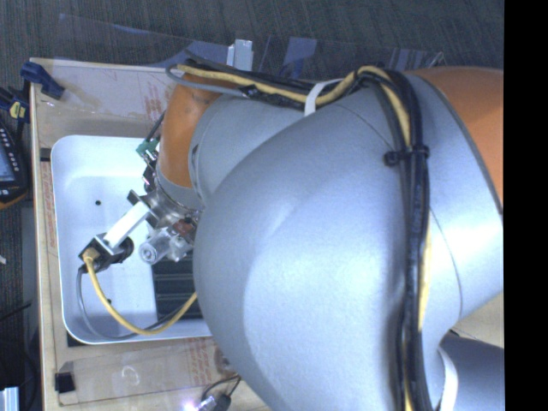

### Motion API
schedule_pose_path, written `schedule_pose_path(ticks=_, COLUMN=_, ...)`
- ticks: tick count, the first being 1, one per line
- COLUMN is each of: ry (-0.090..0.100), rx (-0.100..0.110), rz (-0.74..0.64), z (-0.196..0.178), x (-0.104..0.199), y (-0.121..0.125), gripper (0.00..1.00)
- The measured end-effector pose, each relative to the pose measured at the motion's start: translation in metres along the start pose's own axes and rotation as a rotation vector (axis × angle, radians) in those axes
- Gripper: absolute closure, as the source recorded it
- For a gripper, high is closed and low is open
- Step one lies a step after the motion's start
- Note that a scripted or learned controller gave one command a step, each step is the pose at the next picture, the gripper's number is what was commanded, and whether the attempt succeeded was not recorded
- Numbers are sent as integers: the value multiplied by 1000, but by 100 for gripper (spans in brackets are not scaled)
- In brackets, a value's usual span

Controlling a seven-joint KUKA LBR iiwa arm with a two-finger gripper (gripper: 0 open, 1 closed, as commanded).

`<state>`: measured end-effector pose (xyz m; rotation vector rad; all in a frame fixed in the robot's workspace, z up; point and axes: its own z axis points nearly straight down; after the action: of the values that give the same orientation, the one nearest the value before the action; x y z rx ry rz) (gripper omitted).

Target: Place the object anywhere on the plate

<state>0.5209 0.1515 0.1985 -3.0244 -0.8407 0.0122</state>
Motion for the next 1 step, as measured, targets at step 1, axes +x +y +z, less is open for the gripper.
schedule_pose_path(ticks=1, ry=1, rx=1, rz=192, z=8, x=-10, y=121, gripper=100)
